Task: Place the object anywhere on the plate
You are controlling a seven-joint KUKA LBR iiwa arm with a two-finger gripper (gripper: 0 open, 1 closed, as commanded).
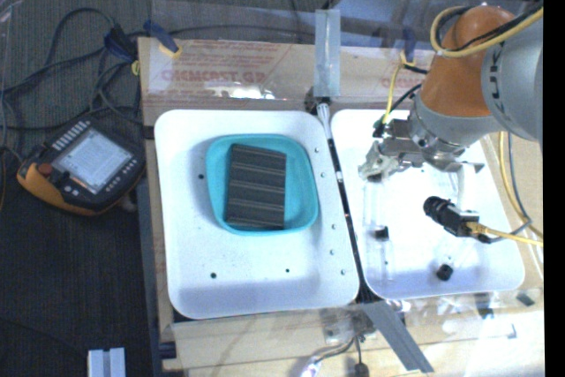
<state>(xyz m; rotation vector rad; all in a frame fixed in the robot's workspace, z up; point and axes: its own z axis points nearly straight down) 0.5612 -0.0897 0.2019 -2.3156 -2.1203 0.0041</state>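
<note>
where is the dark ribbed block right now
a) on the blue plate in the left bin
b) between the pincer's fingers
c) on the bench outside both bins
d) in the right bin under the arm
a: the block lies flat on the plate in the left bin, away from the arm over the right bin.

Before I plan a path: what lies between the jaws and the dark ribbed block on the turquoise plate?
In the camera view: bare white floor of both bins and their meeting rims.
</note>
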